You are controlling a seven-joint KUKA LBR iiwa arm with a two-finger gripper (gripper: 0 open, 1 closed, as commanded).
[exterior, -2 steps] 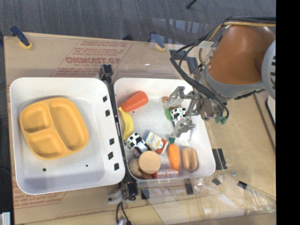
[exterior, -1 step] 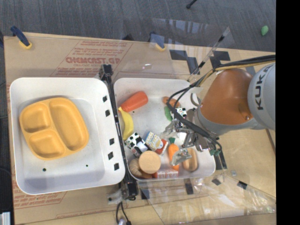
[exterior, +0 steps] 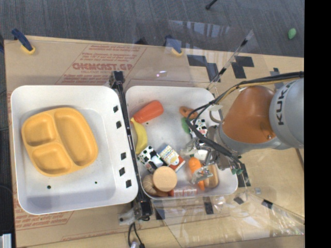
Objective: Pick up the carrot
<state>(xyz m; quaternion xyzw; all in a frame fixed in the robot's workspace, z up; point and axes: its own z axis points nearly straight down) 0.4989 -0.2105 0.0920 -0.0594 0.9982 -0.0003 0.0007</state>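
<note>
The carrot (exterior: 149,111), an orange-red tapered piece, lies at a slant in the back left of the right bin (exterior: 170,92). My gripper (exterior: 201,170) hangs low over the front right of that bin, well away from the carrot, among crowded toys. A small orange piece (exterior: 193,165) sits right against the gripper's left side; whether it is held is unclear. The grey wrist and orange band (exterior: 248,118) cover the bin's right side.
Toys crowd the right bin: a yellow banana (exterior: 138,134), a black-and-white cow toy (exterior: 147,156), a small carton (exterior: 170,156), a round tan disc (exterior: 165,179) and a green and orange piece (exterior: 185,119). The left bin (exterior: 20,190) holds a yellow divided plate (exterior: 58,140).
</note>
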